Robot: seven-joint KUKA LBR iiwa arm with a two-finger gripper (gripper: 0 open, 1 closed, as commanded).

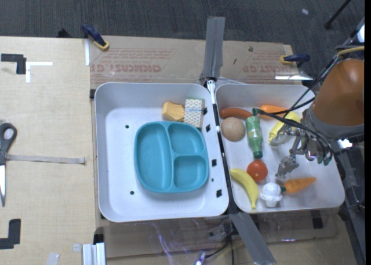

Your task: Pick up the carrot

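Two white bins sit side by side on the bench, the left bin and the right bin. The arm comes in from the right, over the right bin's far right corner, and its pincer hangs low over the right half of that bin. Whether the pincer is wide or narrow cannot be told; nothing can be seen held in it.

The carrot lies flat near the right bin's front right corner, tip pointing right, just beside the pincer on its front side. Whether they touch cannot be told. A small white object sits at the carrot's left end, with a tomato just behind it and a banana curving along the front left part of the bin. A green bottle lies in the middle, a brown egg-shaped item to its left, and a red sausage-like piece and an orange piece near the back wall. A yellow item lies under the arm's cables.

In the left bin, a blue divided plate fills the centre, with a yellow block and a small printed box at its back edge. Scissors lie at the bench's left edge.
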